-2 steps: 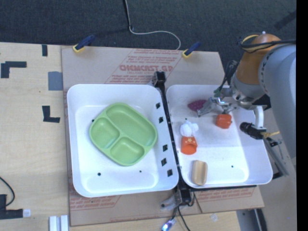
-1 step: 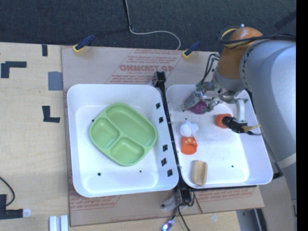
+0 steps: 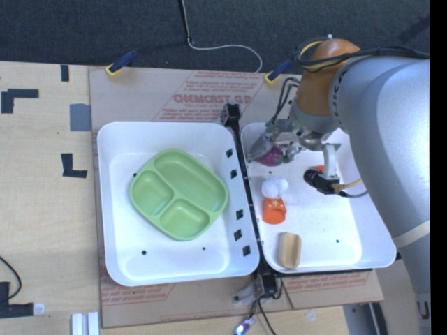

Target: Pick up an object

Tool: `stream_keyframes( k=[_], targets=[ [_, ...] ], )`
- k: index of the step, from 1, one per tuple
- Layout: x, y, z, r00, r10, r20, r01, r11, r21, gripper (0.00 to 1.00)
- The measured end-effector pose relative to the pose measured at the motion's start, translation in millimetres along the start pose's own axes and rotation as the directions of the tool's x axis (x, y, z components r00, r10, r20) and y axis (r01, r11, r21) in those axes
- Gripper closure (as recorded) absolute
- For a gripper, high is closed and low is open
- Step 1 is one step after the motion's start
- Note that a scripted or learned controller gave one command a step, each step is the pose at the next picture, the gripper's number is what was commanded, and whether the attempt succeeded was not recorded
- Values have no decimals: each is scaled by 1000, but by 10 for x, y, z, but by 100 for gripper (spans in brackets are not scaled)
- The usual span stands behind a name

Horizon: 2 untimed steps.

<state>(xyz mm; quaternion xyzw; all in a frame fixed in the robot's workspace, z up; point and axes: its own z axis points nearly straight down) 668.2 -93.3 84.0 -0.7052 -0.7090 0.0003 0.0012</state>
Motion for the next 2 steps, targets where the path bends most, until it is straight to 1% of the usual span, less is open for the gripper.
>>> stream_keyframes(
  k=[1,2],
  targets=[
    [-23,-3,-98,1000,2,1,-2,1000,1,100],
    [621,26,-1171,1000,-3,-1,3,1000,-12,100]
  ],
)
